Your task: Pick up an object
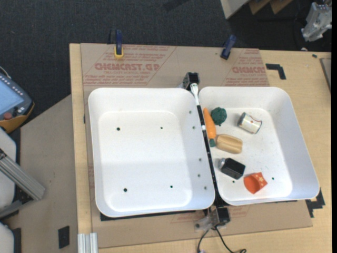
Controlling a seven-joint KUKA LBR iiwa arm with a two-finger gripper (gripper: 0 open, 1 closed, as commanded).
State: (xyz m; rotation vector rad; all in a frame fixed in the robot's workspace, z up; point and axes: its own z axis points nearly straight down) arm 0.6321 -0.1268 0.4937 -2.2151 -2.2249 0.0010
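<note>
Orange cup [255,183] lies far below pincer [316,21].

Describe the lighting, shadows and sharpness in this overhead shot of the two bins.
Camera view: even, soft light; the left bin floor shows a faint brighter band across its upper half; short soft shadows beside the black block and wooden block; focus slightly soft, objects still recognisable.
</note>
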